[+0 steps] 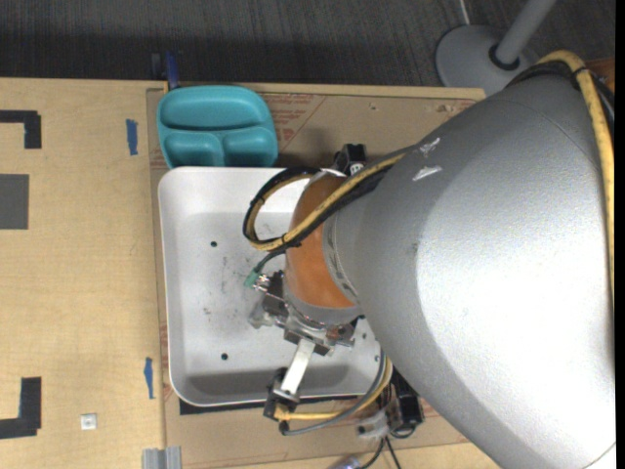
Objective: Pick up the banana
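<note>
Camera view: the grey arm with an orange band (pixel 314 262) comes in from the right and covers most of that side. The hand (pixel 296 345) sits low over the near-right part of the shallow white plastic bin (pixel 190 262), close to its front rim.

Hand state: can't tell, the wrist body blocks the view from above. Nothing visibly gripped.

Banana: can't place it. Presumably hidden under the arm or wrist, in the covered right part of this bin or beyond it. The yellow in frame is a looped yellow cable (pixel 293 225) along the wrist, not fruit.

Other items: a teal moulded plastic tray (pixel 217 125) lies on the tan cardboard worktop (pixel 78 262), touching the bin's far rim, well apart from the hand.

My read: approach or descent phase, grasp not confirmed.

To do it well:
- Align the hand across the banana's short axis, at mid-length.
- Descend vertically and stop just shy of the bin floor.
- Stay off the front rim, it's near.
- Close, lift slowly, then verify the fruit comes up before moving on.
- Keep the cable loop from snagging.
</note>
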`<act>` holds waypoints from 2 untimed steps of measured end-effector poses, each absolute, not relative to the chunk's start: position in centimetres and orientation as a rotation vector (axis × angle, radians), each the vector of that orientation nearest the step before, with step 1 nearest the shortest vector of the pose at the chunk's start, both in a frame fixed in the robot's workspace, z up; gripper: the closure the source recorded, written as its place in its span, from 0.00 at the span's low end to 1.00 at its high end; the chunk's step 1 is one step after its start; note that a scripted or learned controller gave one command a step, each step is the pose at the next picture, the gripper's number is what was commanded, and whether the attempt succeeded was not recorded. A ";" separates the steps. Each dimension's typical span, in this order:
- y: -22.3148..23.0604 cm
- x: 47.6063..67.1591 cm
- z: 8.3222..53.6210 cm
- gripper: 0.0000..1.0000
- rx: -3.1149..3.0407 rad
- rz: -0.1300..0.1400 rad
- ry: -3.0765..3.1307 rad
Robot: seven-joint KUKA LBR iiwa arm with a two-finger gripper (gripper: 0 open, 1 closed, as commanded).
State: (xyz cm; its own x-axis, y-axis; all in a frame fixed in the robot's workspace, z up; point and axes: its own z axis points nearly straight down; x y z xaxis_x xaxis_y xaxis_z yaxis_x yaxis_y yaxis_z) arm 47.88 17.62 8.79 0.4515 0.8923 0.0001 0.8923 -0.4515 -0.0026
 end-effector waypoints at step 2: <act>15.7 50.5 17.3 0.00 -2.815 0.001 -1.394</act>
State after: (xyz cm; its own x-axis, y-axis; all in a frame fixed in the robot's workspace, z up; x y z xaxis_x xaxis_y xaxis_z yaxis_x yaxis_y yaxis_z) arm 50.52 15.68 17.35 0.6061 0.7954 -0.0005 0.7954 -0.6061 -0.0010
